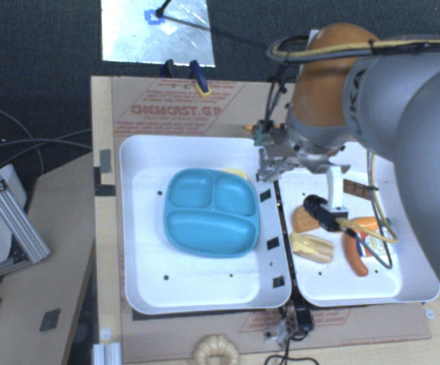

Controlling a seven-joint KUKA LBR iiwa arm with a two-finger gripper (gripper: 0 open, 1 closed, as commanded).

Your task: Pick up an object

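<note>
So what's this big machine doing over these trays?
A grey robot arm reaches in from the right, its tool hanging over the divide between two shallow white bins. The left bin holds a blue sectioned plastic plate. The right bin holds small toy-like items, including an orange sausage-shaped piece. Nothing looks picked up yet.
</note>
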